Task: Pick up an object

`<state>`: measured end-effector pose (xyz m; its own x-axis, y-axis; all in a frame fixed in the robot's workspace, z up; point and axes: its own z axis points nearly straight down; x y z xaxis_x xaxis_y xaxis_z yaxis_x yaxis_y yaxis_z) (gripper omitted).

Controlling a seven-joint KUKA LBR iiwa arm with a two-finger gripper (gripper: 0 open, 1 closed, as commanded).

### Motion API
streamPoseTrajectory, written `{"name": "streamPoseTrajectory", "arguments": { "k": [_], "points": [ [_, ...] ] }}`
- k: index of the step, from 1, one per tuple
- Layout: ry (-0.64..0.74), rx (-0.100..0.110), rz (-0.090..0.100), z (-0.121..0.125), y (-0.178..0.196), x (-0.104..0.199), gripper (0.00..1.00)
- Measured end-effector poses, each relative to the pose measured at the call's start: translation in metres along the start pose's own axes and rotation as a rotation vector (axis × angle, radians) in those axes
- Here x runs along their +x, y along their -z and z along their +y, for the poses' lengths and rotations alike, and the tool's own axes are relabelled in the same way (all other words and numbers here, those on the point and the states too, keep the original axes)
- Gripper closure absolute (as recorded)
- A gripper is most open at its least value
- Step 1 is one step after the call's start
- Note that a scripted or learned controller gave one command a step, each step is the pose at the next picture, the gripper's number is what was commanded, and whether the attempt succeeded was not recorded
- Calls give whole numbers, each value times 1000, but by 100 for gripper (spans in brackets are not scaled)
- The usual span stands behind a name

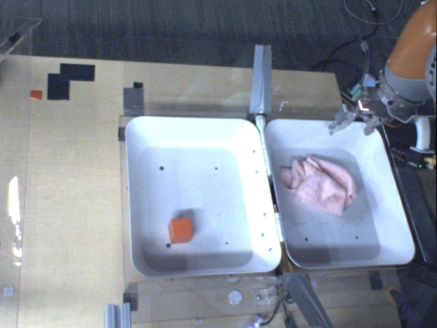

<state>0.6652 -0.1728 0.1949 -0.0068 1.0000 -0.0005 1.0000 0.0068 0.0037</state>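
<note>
A pink cloth (321, 184) is lying crumpled in the right bin (392, 203), sitting a little toward the far side of that bin's floor, with bare white floor showing all around it. A small fold is sticking out on the side facing the left bin (143, 183). Nothing is touching the cloth.

The gripper (355, 120) is hanging beyond the cloth, over the right bin's far rim — well apart from the cloth and toward the arm's side of it. Its two fingers (339, 122) are standing spread, one on each side, with nothing between them; they are released, grasping nothing. The arm (413, 46), grey with its orange band, is rising from the gripper toward the far right corner of the scene, past the right bin's far corner. Thin cables (369, 9) are looping on the dark floor beyond it.

An orange block (181, 229) is resting in the left bin, away from the cloth across the divider (268, 183) between the bins, near that bin's front. Farther out from the cloth, past the left bin, black shapes (68, 79) and a small orange mark (36, 95) are showing on the bench (61, 203) — all far from the gripper
</note>
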Motion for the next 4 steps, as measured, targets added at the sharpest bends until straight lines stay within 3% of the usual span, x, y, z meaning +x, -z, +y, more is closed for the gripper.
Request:
{"name": "streamPoseTrajectory", "arguments": {
  "k": [1, 2, 3, 4],
  "points": [
    [148, -4, 0, -33, -98, 38, 0],
    [293, -10, -1, -56, -105, 77, 0],
    [294, -22, -5, -51, -91, 77, 100],
    [620, -9, -3, -45, 19, 98, 100]
  ]
}}
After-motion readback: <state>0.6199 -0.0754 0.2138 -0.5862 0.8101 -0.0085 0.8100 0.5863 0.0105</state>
